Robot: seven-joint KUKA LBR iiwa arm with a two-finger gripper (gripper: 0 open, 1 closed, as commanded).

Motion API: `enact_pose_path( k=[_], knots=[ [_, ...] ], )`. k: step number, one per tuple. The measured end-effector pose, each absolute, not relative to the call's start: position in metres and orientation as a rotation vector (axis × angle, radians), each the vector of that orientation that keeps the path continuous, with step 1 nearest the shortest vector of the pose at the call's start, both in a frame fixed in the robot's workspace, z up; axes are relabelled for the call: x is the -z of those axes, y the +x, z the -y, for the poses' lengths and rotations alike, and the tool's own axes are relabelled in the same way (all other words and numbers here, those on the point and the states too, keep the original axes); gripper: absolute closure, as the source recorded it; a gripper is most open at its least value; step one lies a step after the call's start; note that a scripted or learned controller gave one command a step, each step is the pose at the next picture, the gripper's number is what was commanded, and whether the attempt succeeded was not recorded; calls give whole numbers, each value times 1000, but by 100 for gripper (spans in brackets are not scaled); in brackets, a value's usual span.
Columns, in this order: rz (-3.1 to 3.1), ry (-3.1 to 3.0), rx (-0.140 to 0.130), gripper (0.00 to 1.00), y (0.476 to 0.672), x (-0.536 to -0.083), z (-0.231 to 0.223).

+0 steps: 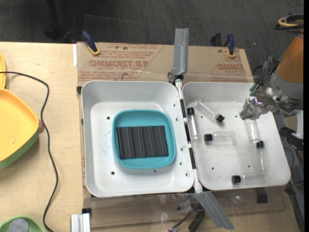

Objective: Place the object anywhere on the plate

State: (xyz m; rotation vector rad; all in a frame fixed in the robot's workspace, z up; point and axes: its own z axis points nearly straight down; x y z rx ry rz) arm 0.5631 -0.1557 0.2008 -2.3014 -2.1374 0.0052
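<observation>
Reaching in from the right, my hand [249, 111] hangs over the upper right part of the right bin [270, 180], and I cannot tell from above how far it is open or whether it has hold of anything. Several clear tubes with black caps lie in this bin: one tube [253, 131] sits just below my hand, very near it, a second tube [208, 110] lies slanted to the hand's left, a third tube [219, 137] rests near the bin's middle, and a fourth [247, 178] lies along the front edge. The plate [144, 139], teal with a dark ribbed centre, sits in the left bin [96, 129], well apart from my hand. Cardboard [126, 61] behind the bins bears red print reading "CHEMCAST GP". Yellow dishes [14, 129] rest on the tabletop [53, 71] at far left.
</observation>
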Motion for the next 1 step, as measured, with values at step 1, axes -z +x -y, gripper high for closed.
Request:
enact_pose_path(
  k=[1],
  knots=[
    [2137, -2302, -5, 0, 563, -201, 156]
  ],
)
